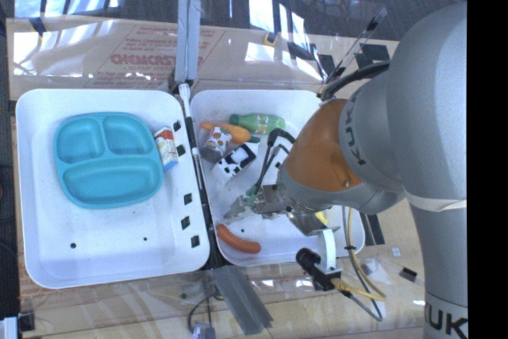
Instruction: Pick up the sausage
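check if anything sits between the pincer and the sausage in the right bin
Nothing visible does. The pincer hangs just above the sausage, with bare white bin floor between them. The cow-patterned toy lies farther back, out of the path.

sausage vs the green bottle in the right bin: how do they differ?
Colour: the sausage is orange-red; the green bottle is light green.
Place: the sausage lies near the front wall of the right bin; the green bottle lies at the back, beside an orange piece.
Neighbours: the sausage lies alone, apart from the other items; the green bottle sits in the cluster.
Shared: both lie flat in the same bin.
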Robot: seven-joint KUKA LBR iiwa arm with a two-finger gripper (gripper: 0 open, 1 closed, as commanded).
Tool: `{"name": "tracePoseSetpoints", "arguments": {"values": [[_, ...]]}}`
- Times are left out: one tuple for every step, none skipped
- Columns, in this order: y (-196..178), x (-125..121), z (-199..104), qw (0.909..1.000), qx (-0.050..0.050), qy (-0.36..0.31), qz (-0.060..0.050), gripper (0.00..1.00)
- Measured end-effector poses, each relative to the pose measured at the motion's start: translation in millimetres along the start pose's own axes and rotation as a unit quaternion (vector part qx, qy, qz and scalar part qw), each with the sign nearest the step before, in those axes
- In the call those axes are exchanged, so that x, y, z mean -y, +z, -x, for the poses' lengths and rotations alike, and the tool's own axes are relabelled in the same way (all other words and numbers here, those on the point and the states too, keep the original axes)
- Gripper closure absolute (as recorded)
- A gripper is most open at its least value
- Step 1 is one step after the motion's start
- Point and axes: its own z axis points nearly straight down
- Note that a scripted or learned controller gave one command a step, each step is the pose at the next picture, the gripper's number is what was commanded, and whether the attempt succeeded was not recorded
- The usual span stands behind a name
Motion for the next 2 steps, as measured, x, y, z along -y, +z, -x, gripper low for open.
{"name": "tracePoseSetpoints", "arguments": {"values": [[0.0,0.0,0.2,1.0000,0.000,0.000,0.000,0.00],[-100.4,-0.5,-10.7,0.9972,0.001,-0.075,0.001,0.00]]}}
